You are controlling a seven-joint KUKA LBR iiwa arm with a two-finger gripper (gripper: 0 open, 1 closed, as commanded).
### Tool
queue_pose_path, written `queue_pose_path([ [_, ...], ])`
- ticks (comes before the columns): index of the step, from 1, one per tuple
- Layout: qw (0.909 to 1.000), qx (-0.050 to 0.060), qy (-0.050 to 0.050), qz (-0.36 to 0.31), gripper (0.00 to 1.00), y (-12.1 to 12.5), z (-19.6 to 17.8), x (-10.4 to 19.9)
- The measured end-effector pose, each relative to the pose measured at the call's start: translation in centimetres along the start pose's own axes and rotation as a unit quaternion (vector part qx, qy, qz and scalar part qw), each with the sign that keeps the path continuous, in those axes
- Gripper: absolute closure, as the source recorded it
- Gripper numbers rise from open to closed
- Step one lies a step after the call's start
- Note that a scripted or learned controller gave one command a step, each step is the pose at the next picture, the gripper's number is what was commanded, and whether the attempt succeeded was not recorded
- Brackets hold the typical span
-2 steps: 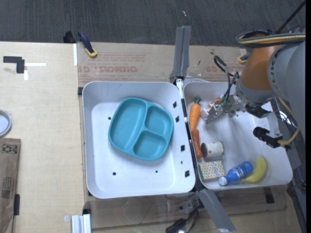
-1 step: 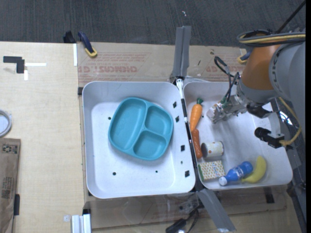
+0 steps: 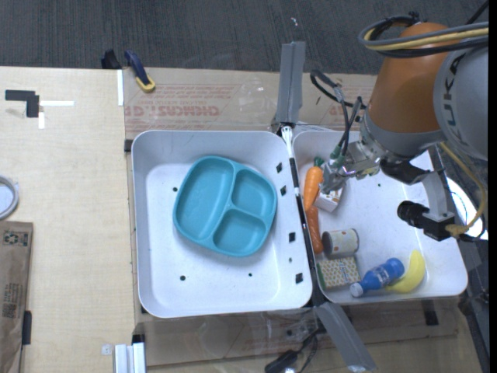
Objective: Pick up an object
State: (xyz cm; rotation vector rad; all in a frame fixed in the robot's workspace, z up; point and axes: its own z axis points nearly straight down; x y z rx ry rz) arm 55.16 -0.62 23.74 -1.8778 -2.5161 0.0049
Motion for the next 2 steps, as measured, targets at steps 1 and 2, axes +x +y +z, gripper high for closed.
queue_pose_path([
  [1,1.0,0.001,0.0,0.0,0.0,0.0,0.1,0.0],
  [2,0.9999,0.001,0.0,0.016,0.0,-2.4,4.9,-6.7],
])
